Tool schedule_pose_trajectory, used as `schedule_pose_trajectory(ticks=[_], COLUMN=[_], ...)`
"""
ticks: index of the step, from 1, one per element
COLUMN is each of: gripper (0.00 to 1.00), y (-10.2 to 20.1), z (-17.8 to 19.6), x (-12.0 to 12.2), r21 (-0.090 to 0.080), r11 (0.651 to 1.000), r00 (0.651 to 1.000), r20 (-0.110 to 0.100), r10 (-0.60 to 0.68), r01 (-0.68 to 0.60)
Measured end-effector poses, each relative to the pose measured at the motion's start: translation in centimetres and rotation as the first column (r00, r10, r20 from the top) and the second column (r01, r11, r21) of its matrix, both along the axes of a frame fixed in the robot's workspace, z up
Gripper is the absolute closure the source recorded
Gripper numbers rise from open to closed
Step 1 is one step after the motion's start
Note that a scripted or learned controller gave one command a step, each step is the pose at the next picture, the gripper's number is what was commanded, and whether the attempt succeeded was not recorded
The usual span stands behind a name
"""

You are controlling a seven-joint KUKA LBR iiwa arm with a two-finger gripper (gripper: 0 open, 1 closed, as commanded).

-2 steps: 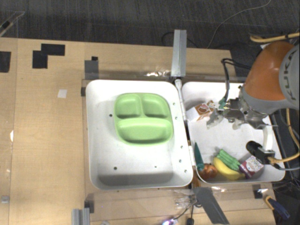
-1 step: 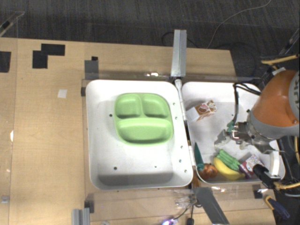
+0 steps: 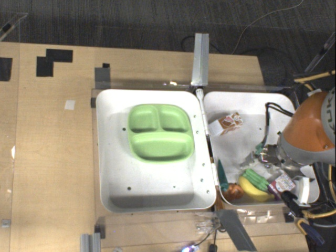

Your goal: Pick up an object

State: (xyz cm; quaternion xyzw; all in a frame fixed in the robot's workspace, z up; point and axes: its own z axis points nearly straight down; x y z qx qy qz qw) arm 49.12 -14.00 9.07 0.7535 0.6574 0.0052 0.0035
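The right bin (image 3: 273,106) holds several items. A white and brown packet (image 3: 229,122) lies near its back left. In the front corner a yellow banana (image 3: 254,190) lies against a green ribbed toy (image 3: 257,178), a reddish round item (image 3: 234,191) and a thin teal piece (image 3: 222,173). My gripper (image 3: 262,155) reaches in from the right, low over the bin just above the green toy and banana. The arm's orange band (image 3: 310,127) sits behind it. A small purple and white labelled item (image 3: 283,183) lies under the wrist.
The left bin (image 3: 113,156) bears a green divided plate (image 3: 159,132). A metal divider post (image 3: 200,62) stands between the bins at the back. Cables (image 3: 273,109) run over the right bin's far side. Wooden bench surrounds both bins.
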Motion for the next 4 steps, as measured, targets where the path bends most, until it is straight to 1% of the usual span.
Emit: schedule_pose_trajectory(ticks=[1,2,3,4], gripper=[0.00,0.00,0.00,0.00], y=[-1.0,3.8,3.0,3.0], z=[0.2,3.9,4.7,4.7], x=[1.4,7.0,0.4,0.4], r21=[-0.011,-0.005,-0.003,-0.003], r11=[0.897,0.871,0.923,0.923], r00=[0.897,0.871,0.923,0.923], r20=[0.002,-0.007,-0.009,-0.009], r10=[0.443,0.491,0.385,0.385], r01=[-0.443,-0.491,-0.385,-0.385])
